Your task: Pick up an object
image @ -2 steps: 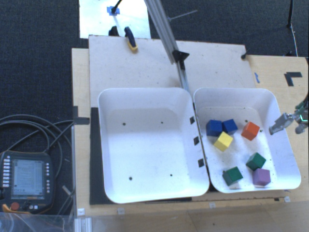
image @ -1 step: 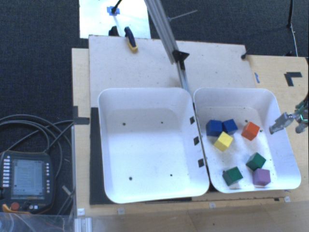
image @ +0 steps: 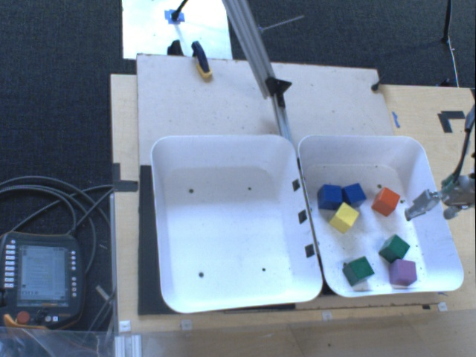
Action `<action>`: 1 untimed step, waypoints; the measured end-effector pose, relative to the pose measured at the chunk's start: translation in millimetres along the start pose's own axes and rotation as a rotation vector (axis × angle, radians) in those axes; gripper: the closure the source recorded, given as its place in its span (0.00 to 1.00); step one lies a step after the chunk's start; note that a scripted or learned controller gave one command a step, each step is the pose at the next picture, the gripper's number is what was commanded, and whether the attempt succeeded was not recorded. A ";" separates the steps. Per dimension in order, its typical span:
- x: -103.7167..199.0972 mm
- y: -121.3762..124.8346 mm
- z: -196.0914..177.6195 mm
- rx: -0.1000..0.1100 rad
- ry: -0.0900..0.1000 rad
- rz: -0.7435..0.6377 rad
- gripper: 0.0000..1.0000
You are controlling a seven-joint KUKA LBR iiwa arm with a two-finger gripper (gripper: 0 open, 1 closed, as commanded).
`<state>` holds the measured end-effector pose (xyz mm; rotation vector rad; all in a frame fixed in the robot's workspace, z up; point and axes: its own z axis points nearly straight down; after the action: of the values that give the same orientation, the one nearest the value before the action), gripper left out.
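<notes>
The right bin (image: 416, 151) holds several small blocks: two blue ones (image: 330, 196) (image: 354, 193) side by side, a yellow one (image: 344, 217) just below them, an orange one (image: 385, 201), two green ones (image: 394, 248) (image: 358, 270) and a purple one (image: 402, 272). My gripper (image: 436, 207) hangs at the right edge of the view, above the right bin's right wall, just right of the orange block. It stands open with nothing between its fingers.
The left bin (image: 160, 199) sits beside the right one, their rims touching. A slanted metal rod (image: 249, 39) crosses the back of the bench. A teach pendant (image: 41, 277) with cables lies off the bench at the left.
</notes>
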<state>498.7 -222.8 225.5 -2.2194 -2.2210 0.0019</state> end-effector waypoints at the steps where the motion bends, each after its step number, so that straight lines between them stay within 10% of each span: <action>1: 6.4 -4.7 59.5 0.001 0.001 -0.001 0.00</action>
<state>493.8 -216.4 166.0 -2.2165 -2.2210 0.0020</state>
